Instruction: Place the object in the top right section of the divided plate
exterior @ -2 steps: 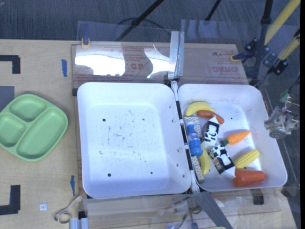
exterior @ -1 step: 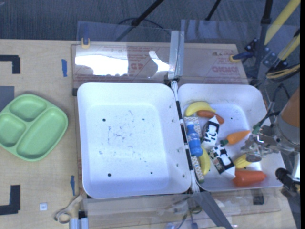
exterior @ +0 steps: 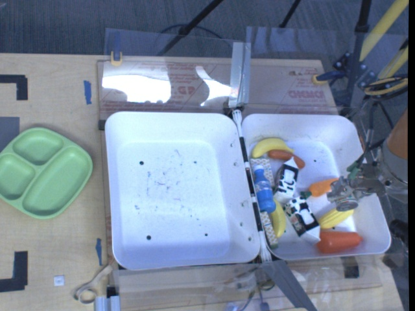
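Even, bright overhead light; shadows faint. Strong glare on clear panel (exterior: pixel 165 86) behind left bin (exterior: pixel 123 135), washing out detail. White bins near overexposed. Img soft overall, low res; small items in right bin (exterior: pixel 343 131) blurry. Pic corners slightly dimmer.

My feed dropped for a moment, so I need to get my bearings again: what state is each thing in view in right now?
Divided plate: upright on the bench, left of both bins, nothing in its sections.
Left bin: holds no objects.
Right bin: crowded with toy food and bottles.
Blue bottle: lying flat by the bin's left wall.
Top banana: lying free.
Red toy: lying at the bin's front.
End effector: low in the right bin, over an orange piece.
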`<state>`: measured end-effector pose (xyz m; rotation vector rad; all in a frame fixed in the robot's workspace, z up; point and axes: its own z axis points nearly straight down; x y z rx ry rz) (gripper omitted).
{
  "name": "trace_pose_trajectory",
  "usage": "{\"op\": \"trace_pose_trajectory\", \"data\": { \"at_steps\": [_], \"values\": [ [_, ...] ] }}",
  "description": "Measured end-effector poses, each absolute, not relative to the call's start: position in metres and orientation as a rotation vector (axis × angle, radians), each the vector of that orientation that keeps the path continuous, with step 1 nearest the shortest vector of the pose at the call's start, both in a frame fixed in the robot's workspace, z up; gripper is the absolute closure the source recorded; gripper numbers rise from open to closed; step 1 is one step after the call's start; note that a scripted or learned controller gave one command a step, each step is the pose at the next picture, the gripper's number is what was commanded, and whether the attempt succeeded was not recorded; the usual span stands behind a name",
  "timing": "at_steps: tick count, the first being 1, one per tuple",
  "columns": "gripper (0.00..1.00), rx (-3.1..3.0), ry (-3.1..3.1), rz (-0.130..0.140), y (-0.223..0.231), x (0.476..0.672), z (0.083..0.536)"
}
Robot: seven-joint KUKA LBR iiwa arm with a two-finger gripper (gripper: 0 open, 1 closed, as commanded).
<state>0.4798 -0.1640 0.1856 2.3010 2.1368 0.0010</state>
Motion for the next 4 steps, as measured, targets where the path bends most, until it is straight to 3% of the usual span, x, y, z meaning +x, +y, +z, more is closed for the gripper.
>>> {"op": "trace_pose_trajectory", "data": {
  "at_steps": [2, 3, 4],
  "values": [
    [1.0, 1.981, 2.441, 0.0, -0.124, 0.48, 0.173],
    [1.0, 2.221, 2.219, 0.002, -0.07, 0.48, 0.209],
    [1.0, 1.995, 2.427, 0.0, -0.018, 0.509, 0.184]
  ]
}}
